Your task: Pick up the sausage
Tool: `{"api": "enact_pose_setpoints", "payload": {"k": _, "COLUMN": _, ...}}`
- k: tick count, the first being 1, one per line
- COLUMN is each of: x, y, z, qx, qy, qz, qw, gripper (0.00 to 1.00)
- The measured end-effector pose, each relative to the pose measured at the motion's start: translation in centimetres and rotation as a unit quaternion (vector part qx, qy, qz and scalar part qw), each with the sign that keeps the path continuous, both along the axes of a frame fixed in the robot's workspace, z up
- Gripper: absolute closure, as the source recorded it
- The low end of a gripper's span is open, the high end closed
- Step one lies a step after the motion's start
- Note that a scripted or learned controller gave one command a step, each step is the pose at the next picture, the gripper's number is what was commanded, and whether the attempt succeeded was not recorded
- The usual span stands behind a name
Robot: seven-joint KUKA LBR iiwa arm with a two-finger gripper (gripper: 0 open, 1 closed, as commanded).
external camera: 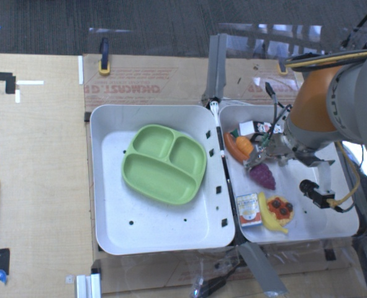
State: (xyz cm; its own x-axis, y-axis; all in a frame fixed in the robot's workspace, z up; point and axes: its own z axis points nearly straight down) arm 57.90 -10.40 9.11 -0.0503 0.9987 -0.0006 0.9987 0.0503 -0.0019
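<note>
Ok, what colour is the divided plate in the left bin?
Light green, plain with no pattern. The divided plate shows best in the camera view.

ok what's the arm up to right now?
The gripper is down in the right bin, among the toy food by the orange carrot-like piece and the purple grapes. No item shows between its fingers. The green divided plate sits in the left bin.

A: What colours do you see in your left bin [102, 185]?
B: White bin, light green divided plate [164, 164].
A: And your right one?
B: Orange carrot [239, 146], purple grapes [263, 175], yellow banana [275, 219].
</note>
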Motion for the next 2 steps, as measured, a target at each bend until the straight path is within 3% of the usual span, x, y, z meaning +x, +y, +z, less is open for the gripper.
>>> {"api": "enact_pose_setpoints", "payload": {"k": 1, "x": -3.9, "y": 0.6, "z": 0.0, "qx": 0.0005, "qy": 0.001, "qz": -0.072, "qw": 0.9974, "gripper": 0.00}}
{"api": "enact_pose_setpoints", "payload": {"k": 2, "x": 3.9, "y": -1.0, "z": -0.7, "qx": -0.0003, "qy": 0.019, "qz": -0.109, "qw": 0.9939, "gripper": 0.00}}
